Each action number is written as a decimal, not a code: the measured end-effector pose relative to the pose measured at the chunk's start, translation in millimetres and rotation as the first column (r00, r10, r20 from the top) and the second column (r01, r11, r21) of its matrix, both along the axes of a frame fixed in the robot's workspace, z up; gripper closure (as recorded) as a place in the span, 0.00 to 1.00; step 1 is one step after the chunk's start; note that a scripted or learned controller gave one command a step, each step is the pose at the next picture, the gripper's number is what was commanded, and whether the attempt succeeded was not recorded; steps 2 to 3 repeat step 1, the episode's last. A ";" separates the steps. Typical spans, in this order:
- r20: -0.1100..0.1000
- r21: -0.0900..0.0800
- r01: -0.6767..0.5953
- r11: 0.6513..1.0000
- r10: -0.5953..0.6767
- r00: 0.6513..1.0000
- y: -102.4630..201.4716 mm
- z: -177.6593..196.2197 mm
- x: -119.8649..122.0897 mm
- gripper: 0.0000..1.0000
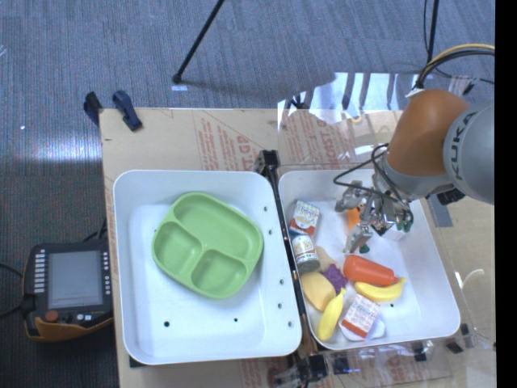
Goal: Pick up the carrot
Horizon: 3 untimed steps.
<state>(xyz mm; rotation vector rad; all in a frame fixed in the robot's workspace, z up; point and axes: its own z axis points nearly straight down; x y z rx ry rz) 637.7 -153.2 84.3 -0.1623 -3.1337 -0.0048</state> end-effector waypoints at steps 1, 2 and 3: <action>0.012 -0.002 -0.006 1.000 0.006 1.000 2.4 16.0 4.5 1.00; 0.012 -0.002 -0.006 1.000 0.006 1.000 2.4 16.0 4.5 1.00; 0.012 -0.002 -0.006 1.000 0.006 1.000 2.4 16.0 4.5 1.00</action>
